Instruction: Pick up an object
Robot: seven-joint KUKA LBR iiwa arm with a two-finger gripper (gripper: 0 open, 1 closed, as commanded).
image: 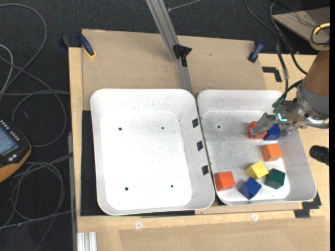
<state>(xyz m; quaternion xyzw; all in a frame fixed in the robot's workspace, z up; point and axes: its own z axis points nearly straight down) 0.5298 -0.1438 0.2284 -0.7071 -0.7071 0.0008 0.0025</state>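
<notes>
A: Where is the arm working?

B: The grey arm with the orange band is reaching in from the right, and its two-finger gripper (266, 127) is sitting low over the upper middle of the right shallow white plastic bin (230, 109). I'm judging it is going for the two blocks there, because it is hanging right over them

A: Is it gripping anything?

B: I cannot tell. A small red-orange block (255, 130) and a small blue cube (272, 133) are lying pressed together under the tool, but the metal is covering the spot where a hold would show

A: What is the red-orange block looking like?

B: It is looking like a small, matt, squarish block, partly hidden, touching the blue cube on its right side. Both are lying on the bin floor as far as I can see, though the slant is making that hard to confirm

A: And the rest of the bin?

B: Loose pieces are scattering toward the near end: an orange cube (271, 151) just below the pair, a yellow cube (257, 170), a dark green block (275, 179), a second blue cube (249, 187) and another orange cube (225, 180) near the near-left corner. They are lying apart enough that each is probably offering a free side

A: The other bin?

B: The left white bin (104, 103) is lying beside it, sharing the middle edge, likely serving as the drop place
</notes>
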